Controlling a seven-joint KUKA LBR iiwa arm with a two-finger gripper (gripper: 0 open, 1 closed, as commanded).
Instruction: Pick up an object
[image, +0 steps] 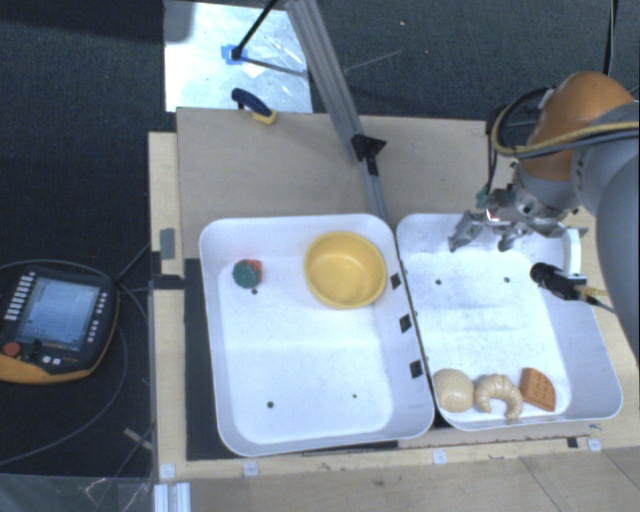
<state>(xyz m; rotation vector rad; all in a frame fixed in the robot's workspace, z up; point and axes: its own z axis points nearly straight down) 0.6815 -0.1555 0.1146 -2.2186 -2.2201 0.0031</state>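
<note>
Over the right bin's (600, 395) far edge, gripper (487, 236) hangs with fingers spread apart, nothing between them. Near edge of that bin: a pale bread roll (453, 389), a croissant (499, 394) touching it, and a brown waffle piece (537, 388) just beside. Left bin (300, 400) holds a yellow bowl (345, 269) at its far right and a small red-green ball (247, 272) at far left. Both bins sit on the tabletop (270, 160).

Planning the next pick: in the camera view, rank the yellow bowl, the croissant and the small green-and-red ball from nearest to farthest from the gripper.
From the gripper, at the right bin's far edge:
1. Yellow bowl, left bin, far right corner.
2. Croissant, right bin, near edge.
3. Green-and-red ball, left bin, far left.
</note>
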